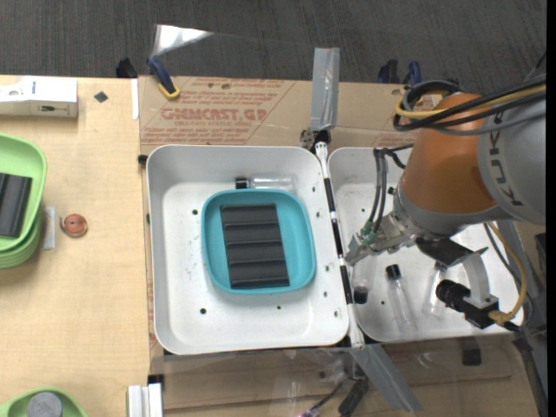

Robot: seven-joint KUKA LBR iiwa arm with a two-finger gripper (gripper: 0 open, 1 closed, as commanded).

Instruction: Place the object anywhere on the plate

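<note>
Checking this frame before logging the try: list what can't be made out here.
- Gripper: in the camera view the arm's orange band and wrist cover it, so the finger state is hidden.
- Right bin: the arm hides much of its floor; clear objects near are too faint to identify.
- Object behind the plate, near: transparent, too small to name.
- Green tray: cut off by the left edge.

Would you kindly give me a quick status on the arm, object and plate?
Pincer low over right bin, near the divider. Clear marker lies loose in that bin. Teal plate in left bin carries a black ridged block.
</note>
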